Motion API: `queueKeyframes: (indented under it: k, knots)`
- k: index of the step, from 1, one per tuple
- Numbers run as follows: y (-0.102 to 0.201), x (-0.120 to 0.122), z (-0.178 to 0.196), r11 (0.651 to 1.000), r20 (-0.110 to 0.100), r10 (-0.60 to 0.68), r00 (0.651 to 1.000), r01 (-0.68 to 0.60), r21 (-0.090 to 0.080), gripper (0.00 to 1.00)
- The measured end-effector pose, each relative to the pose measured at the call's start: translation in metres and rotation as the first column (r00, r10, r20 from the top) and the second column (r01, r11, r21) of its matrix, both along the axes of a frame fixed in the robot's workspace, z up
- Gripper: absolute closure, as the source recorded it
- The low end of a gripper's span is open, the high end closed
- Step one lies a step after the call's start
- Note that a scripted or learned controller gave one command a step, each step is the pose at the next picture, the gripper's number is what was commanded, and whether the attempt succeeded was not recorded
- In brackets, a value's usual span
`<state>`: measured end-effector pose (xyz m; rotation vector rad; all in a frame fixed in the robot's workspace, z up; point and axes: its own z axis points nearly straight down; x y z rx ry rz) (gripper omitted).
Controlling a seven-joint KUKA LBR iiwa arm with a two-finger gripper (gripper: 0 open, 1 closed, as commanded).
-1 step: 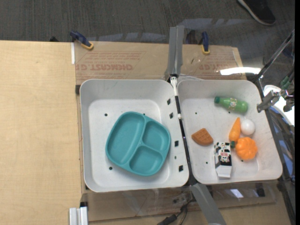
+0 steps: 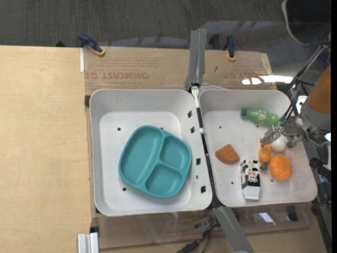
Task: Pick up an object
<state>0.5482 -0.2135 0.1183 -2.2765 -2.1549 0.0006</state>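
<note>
Dark grey carpet [image 2: 131, 9] runs across the top of the camera view, and below it a pale wooden desk [image 2: 39, 141] carries a sheet of brown cardboard [image 2: 137, 70] held down by two blue-and-yellow clamps, one [image 2: 90, 44] at the left and one [image 2: 229, 48] at the right. On the cardboard sit two shallow white bins side by side.

Lying in the left bin [image 2: 102, 109] is a teal divided plate [image 2: 155, 161] with three compartments, turned at a slant and taking up most of the bin floor.

Several small things lie in the right bin [image 2: 226, 194]. A green bottle [image 2: 259, 116] lies on its side near the far wall. A tan, wedge-shaped piece like toast [image 2: 227, 154] rests toward the left of the bin floor. A small black-and-white carton [image 2: 251, 179] lies near the front edge. A little orange pumpkin [image 2: 280, 166] sits at the right, with a smaller orange fruit [image 2: 265, 154] just beside it to the left, and a white egg-like ball [image 2: 278, 144] just above that fruit.

Reaching in from the right, the arm [image 2: 318, 101] shows its orange band at the frame edge. Its claw [image 2: 280, 137] is low over the right side of the right bin, right at the white ball and between the bottle and the pumpkin. One metal finger [image 2: 269, 136] slants down to the left of the ball; whether the claw is open, closed or pressing on the ball cannot be told from this angle.
</note>
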Motion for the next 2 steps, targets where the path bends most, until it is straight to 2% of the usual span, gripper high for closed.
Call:
queueKeyframes:
  k: [1,2]
  knots:
    - [0.0206,0.0043,-0.0269,1.000,0.003,-0.016,1.000,0.016,-0.005,0.00]
    - [0.0202,0.0046,-0.0177,1.000,0.003,-0.018,1.000,0.018,-0.004,1.00]
